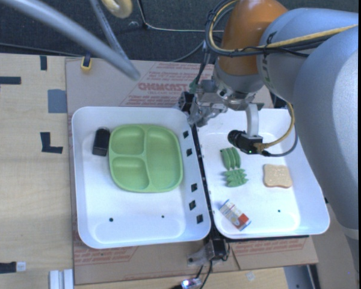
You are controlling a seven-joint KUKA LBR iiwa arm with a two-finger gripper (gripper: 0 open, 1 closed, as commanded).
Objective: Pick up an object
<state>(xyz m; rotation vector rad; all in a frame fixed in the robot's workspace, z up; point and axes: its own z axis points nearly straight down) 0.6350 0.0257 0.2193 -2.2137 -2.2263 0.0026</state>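
The gripper (206, 108) is being held at the far end of the bench, right over the divider where the two white bins meet, with the orange-banded wrist (248, 35) rising behind it. Whether anything is being gripped cannot be told from this view, since the tip is being masked by the wrist housing and cabling.

No object is being carried as far as can be seen, so the choice of target is being left open. In the right bin (301, 218), three candidates are being presented: a green toy vegetable piece (232, 166), a slice of toy bread (277, 176) and a small red-and-white packet (235, 215). The green piece is judged the nearest; it is lying toward the near side and slightly right of the gripper, with its long axis running near-to-far. The bread is lying further right, the packet nearer still to the front edge.

In the left bin (87, 221), a green divided plate (145, 158) is being flanked on its left by a small black block (101, 141), both well apart from the gripper.
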